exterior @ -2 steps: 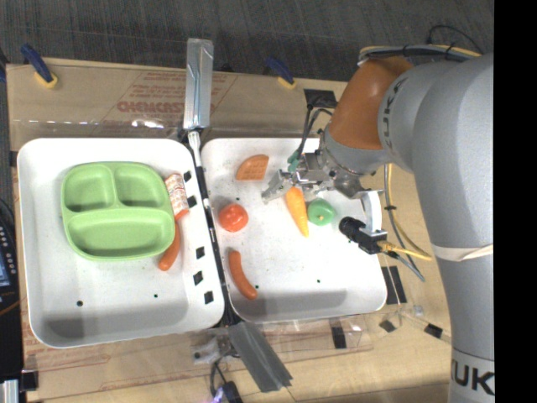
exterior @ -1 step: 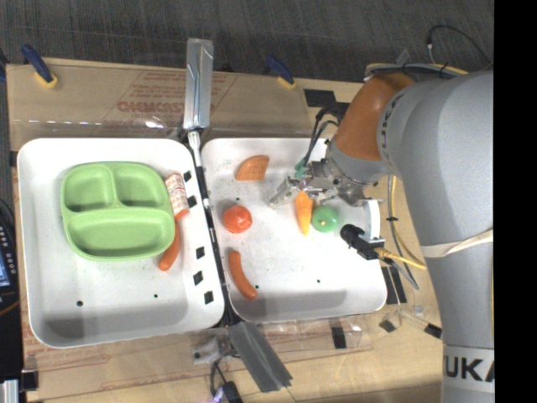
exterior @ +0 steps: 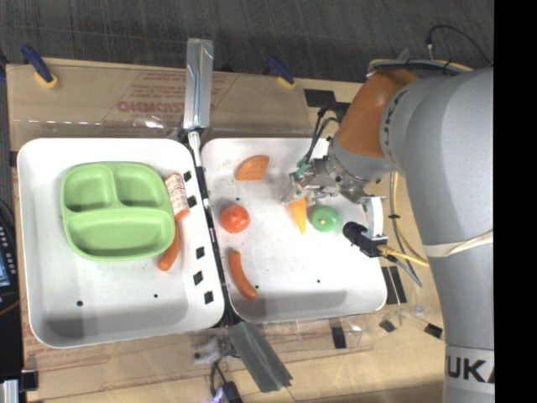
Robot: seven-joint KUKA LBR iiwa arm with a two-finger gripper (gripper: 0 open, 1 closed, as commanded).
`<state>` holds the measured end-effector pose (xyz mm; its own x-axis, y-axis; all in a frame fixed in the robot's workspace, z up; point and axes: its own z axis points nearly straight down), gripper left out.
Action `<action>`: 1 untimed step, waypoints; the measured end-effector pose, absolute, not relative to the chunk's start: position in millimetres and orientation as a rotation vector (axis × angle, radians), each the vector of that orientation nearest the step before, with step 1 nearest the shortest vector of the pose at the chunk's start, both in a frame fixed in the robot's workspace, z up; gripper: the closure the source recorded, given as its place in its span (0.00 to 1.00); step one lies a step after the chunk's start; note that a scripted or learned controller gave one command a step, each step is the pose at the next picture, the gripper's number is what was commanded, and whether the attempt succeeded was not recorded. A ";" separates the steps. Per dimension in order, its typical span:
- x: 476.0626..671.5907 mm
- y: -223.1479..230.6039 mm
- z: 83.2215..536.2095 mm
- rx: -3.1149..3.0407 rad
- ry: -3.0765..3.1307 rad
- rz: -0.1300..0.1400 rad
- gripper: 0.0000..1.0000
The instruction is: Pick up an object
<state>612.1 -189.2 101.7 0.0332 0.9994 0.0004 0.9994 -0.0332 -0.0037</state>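
One gripper (exterior: 300,188), finger state unclear, just above an orange wedge (exterior: 299,216).

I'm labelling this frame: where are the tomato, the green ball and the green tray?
tomato (exterior: 235,218): camera view, middle of its red body.
green ball (exterior: 325,219): camera view, its top.
green tray (exterior: 113,233): camera view, large compartment's floor.

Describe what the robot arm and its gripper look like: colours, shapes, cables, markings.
The arm is thick, rounded and light grey, with an orange band above the wrist. Part of a black maker's name shows on its lower section. The gripper is a small cluster of metal and dark parts. Black cables loop beside the wrist, and yellow wires trail below it.
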 end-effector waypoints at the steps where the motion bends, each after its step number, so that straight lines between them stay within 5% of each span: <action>1: 638.0 -171.6 198.4 -2.326 -2.114 -0.002 1.00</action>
